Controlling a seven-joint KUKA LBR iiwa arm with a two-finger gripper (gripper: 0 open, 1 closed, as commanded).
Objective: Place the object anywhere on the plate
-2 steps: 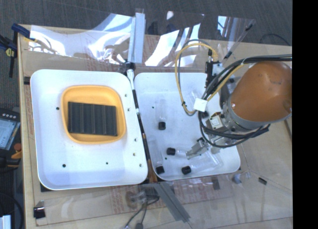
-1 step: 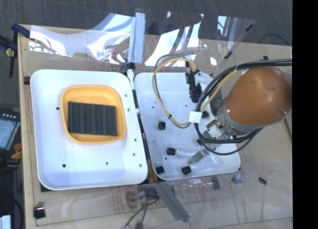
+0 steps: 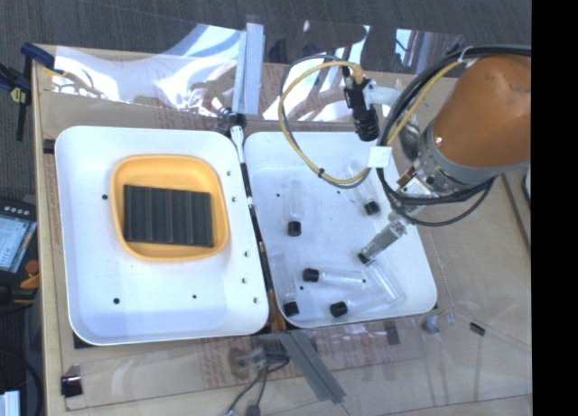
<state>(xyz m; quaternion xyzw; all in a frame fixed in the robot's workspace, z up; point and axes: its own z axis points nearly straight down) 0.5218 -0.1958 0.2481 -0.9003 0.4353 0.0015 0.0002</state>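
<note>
The pincer (image 3: 377, 247) hangs over the right bin (image 3: 271, 171); its state cannot be told. Small black objects (image 3: 293, 227) lie scattered there. The yellow plate (image 3: 167, 171) sits in the left bin (image 3: 81, 225).

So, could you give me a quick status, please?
Tool low over right bin. Yellow plate in left bin, nothing on it. Small black pieces scattered below.

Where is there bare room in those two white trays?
Free: the white floor of the left bin around the yellow plate with the dark ribbed centre. Crowded: the right bin, with small black pieces scattered under the gripper.
</note>
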